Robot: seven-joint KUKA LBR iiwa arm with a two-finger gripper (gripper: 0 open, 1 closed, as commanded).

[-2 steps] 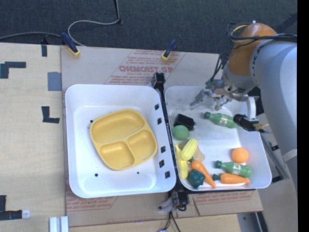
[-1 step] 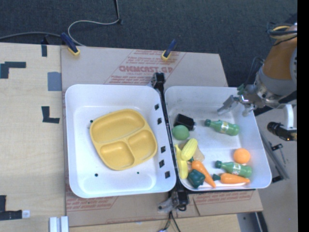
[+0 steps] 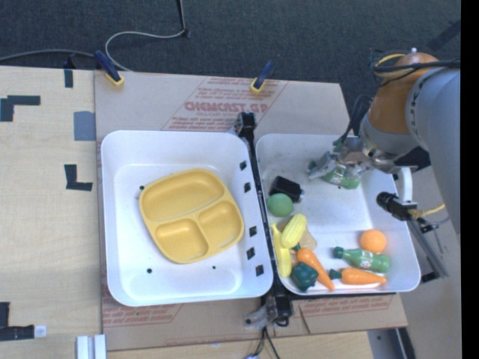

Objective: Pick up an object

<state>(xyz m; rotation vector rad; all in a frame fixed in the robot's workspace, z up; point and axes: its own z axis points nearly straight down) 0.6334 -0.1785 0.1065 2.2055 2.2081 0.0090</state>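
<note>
A black block (image 3: 286, 187) lies nearest the gripper (image 3: 329, 167), just to its lower left. Below that block sits a green ball (image 3: 280, 204), then a corn cob (image 3: 293, 230) beside a yellow banana (image 3: 281, 254). Farther down from the gripper lie a carrot (image 3: 315, 266) and a dark green piece (image 3: 303, 277). Straight below the gripper rest an orange (image 3: 373, 241), a green bottle (image 3: 364, 259) on its side, and another carrot (image 3: 361, 277).

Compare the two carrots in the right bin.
The upper carrot points diagonally, while the lower carrot lies nearly level. The upper carrot sits among the corn and a dark green toy; the lower carrot rests below the green bottle. Both are orange and tapered.
</note>
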